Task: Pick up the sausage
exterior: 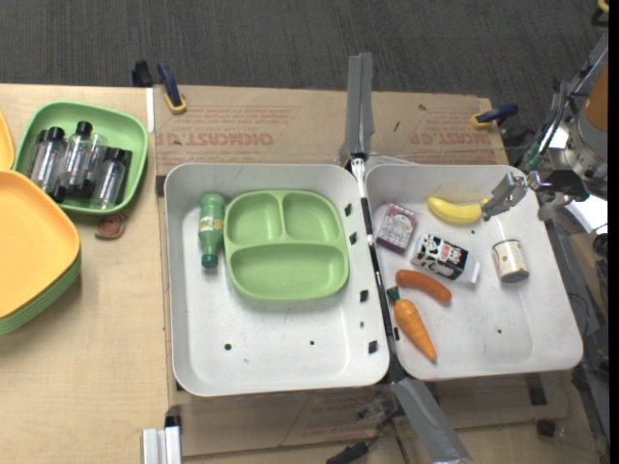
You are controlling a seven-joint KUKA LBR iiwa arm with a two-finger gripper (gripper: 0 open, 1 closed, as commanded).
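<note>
The sausage (424,285) is a short reddish-orange link lying in the right bin (542,351), just left of its middle, above the carrot (415,329). My gripper (503,197) hovers at the bin's upper right, by the right end of the banana (456,209). It is well up and to the right of the sausage, with nothing visible between its fingers.
The right bin also holds a black-and-white carton (444,258), a small purple packet (397,226) and a small can (511,260). The left bin (193,356) holds a green divided plate (286,244) and a green bottle (211,228). Orange plates and a green tray of bottles sit far left.
</note>
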